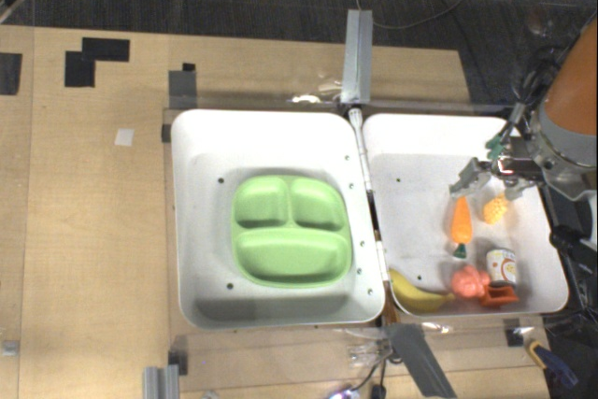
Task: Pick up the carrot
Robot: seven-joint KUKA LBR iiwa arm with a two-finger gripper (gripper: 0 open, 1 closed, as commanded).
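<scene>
we see the carrot (461,221) lying in the right bin (411,154), toward its far-right half, orange body upright in the view with its green tip pointing toward the near wall. just beside it sits a small yellow toy (495,209), and nearer the front wall lie a banana (417,292), a pink toy (467,281), an orange block (502,295) and a small can (502,264). the left bin (201,163) bears a green divided plate (290,229).

the gripper (486,180) hangs just above the carrot's upper end, its fingers spread apart and released, nothing between them. we judge the task barely begun: the arm is lined up over the target, but the carrot rests on the bin floor, not yet grasped. what is left, as we read it, is the descent, the closing on the carrot, and the lift.
</scene>
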